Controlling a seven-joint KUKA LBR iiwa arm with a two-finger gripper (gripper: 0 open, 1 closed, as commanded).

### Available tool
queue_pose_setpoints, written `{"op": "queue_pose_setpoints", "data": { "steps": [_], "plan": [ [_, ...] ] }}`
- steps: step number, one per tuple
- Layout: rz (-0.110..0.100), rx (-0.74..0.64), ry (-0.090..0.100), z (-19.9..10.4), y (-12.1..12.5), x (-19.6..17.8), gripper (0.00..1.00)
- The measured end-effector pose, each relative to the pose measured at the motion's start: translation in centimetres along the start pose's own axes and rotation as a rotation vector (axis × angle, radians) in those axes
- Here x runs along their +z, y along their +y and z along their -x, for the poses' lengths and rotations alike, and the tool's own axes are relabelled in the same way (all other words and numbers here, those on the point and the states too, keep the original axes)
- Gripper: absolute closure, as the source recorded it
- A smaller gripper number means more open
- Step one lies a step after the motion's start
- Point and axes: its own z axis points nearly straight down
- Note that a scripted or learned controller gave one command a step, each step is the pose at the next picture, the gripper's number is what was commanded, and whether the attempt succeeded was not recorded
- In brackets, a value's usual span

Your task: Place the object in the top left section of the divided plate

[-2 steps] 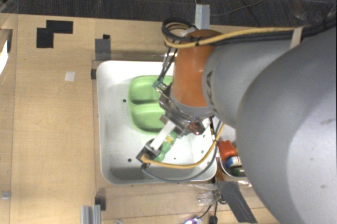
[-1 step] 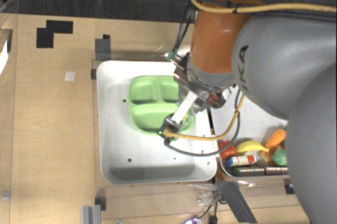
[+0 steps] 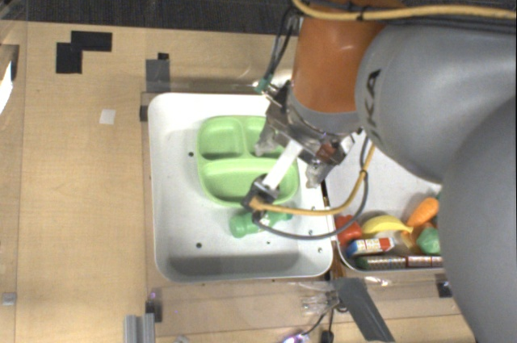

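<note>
A light green divided plate (image 3: 230, 156) lies in the left white bin (image 3: 174, 188), with its top left section (image 3: 222, 135) showing bare. My gripper (image 3: 313, 165) hangs over the plate's right part, under the orange band of the arm (image 3: 331, 51), and hides that side of the plate. A small darker green object (image 3: 241, 225) lies on the bin floor against the plate's lower edge, down and to the left of the gripper. I see nothing held by the gripper.
The right bin (image 3: 388, 172) holds several items in its lower corner: a yellow banana (image 3: 384, 224), an orange piece (image 3: 424, 211), a red item (image 3: 349, 233), a green item (image 3: 429, 240) and a dark bar (image 3: 396, 261). The grey arm covers most of that bin.
</note>
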Motion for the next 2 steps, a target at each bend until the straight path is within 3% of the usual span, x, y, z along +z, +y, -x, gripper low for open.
{"op": "queue_pose_setpoints", "data": {
  "steps": [1, 2],
  "plan": [
    [-0.004, -0.065, -0.004, -2.52, -4.84, 18.23, 0.0],
    [-0.018, -0.062, -0.012, -2.38, -5.02, 17.33, 1.0]
  ]
}}
